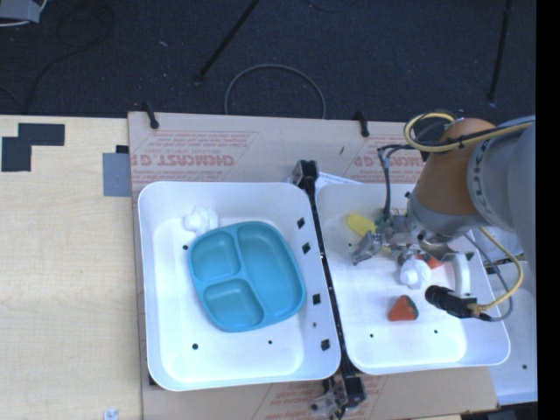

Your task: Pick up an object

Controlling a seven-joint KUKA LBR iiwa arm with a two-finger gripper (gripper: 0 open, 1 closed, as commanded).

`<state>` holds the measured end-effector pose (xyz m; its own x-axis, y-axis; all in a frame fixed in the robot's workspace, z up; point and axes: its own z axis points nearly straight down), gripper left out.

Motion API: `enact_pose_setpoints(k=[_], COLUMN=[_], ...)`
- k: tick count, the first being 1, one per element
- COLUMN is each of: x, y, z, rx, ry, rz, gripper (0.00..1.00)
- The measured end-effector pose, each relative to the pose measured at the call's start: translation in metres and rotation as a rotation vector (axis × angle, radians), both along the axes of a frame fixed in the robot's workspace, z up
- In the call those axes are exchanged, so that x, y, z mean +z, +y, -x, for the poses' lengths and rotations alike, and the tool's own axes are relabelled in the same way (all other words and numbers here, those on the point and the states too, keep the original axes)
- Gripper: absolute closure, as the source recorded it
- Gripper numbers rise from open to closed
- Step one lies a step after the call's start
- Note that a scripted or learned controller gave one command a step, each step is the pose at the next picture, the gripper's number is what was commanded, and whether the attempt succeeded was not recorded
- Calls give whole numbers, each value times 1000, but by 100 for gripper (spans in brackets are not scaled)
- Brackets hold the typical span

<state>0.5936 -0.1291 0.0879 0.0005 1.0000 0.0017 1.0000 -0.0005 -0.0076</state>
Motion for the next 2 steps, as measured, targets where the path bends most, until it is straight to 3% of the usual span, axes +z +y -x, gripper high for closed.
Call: enact_pose_setpoints(k=[1, 2], x=[13, 68], y=[-1, -10], z=[-1, 5], rx=[-4, -3], ry=[-2, -10], rz=[1, 3], gripper=[100, 100])
